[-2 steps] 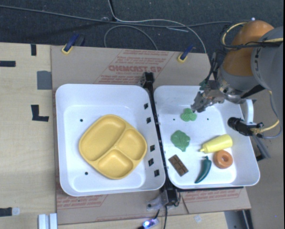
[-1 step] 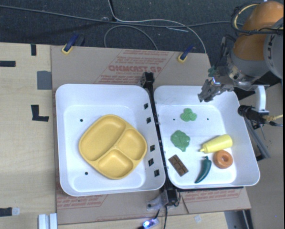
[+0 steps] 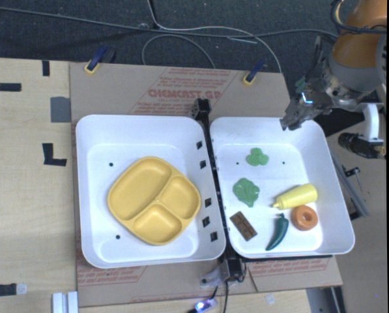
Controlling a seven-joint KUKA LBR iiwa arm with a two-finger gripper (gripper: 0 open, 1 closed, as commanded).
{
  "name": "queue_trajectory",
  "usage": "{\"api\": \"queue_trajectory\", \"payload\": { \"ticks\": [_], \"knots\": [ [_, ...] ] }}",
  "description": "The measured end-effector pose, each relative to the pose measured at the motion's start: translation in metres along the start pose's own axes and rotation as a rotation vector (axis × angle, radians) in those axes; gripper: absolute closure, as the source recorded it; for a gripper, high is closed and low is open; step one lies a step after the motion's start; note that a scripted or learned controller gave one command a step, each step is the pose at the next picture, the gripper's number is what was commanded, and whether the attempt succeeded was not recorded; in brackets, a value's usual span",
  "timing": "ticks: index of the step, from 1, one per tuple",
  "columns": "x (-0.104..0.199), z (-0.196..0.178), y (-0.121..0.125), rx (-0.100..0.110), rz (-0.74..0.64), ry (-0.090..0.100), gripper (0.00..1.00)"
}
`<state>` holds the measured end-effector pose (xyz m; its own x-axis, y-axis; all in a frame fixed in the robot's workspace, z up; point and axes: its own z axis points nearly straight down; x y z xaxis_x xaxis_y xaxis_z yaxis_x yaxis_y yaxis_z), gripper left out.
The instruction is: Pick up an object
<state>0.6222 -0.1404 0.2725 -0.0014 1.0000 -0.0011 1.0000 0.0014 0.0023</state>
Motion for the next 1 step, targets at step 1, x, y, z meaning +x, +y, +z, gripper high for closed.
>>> {"api": "queue_trajectory", "payload": {
  "ticks": [1],
  "knots": [
    [0.0433, 0.0089, -0.0324, 0.006, -0.001, 0.001, 1.0]
  ]
}}
